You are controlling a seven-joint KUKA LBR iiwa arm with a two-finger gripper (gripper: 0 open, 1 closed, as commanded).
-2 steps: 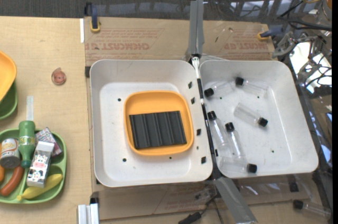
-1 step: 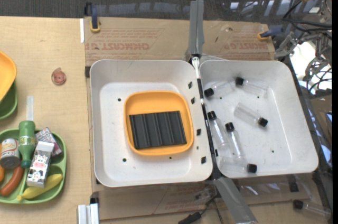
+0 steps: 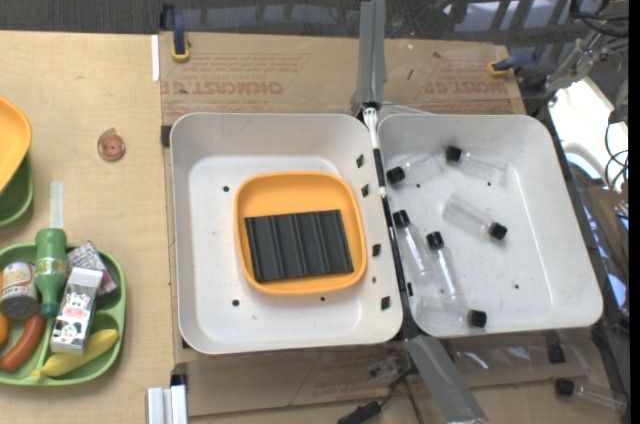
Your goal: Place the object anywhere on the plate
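You see the object (image 3: 300,245) lying flat in the middle of the orange plate (image 3: 298,185), in the left bin (image 3: 203,232). It is a dark grey rectangle with ridges running along its short side, four bands side by side. In the right bin (image 3: 560,252) clear tubes (image 3: 468,215) with black caps lie scattered. Whether the gripper is spread or closed, you cannot tell.
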